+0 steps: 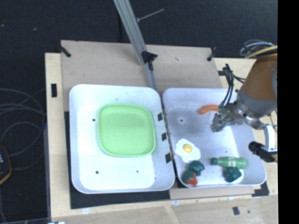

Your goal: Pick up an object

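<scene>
Camera view: tool (217, 124) beside carrot (207, 109)

Bench (117, 55): tan board top. Two white bins side by side: right bin (187, 101) beneath gripper (218, 124), left bin (84, 139) well left of it.

Dark floor (28, 17) all around, nearly black. Thin cables (18, 111) loop across it at left. Pale wood bench (56, 181) fills the centre, with a tan board (103, 62) laid on its far half, held by black clips (65, 52) at the corners. Black mat (67, 162) peeks out under the near left side. Grey metal pole (131, 24) slants in from the top down to the board's middle. Light is even and flat, no strong shadows.
</scene>
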